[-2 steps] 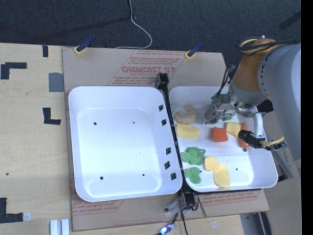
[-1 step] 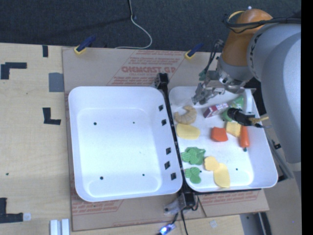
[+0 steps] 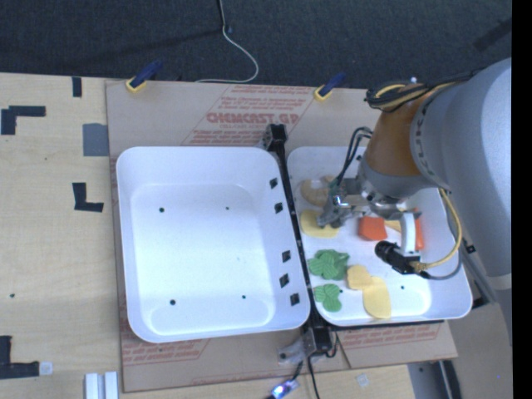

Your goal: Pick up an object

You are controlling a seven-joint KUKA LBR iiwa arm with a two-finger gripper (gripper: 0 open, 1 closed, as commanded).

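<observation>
My gripper [image 3: 333,212] is low in the right bin [image 3: 449,302], near that bin's left wall. It hangs over the edge of a flat yellow piece [image 3: 318,225], with a tan lump [image 3: 313,191] just behind it. An orange block [image 3: 371,228] lies just right of the gripper, and another orange piece [image 3: 418,238] sits further right. Nearer the front are a green leafy piece [image 3: 329,263], a smaller green one [image 3: 327,294] and two yellow pieces [image 3: 359,278] [image 3: 377,300]. The arm's wrist hides part of the bin's back.
The left bin [image 3: 204,239] is next to the right one, with a black divider [image 3: 287,223] between them. Both stand on a cardboard sheet [image 3: 241,119] with blue and yellow clips at its back edge. A black cable fitting [image 3: 395,256] on the arm hangs over the right bin.
</observation>
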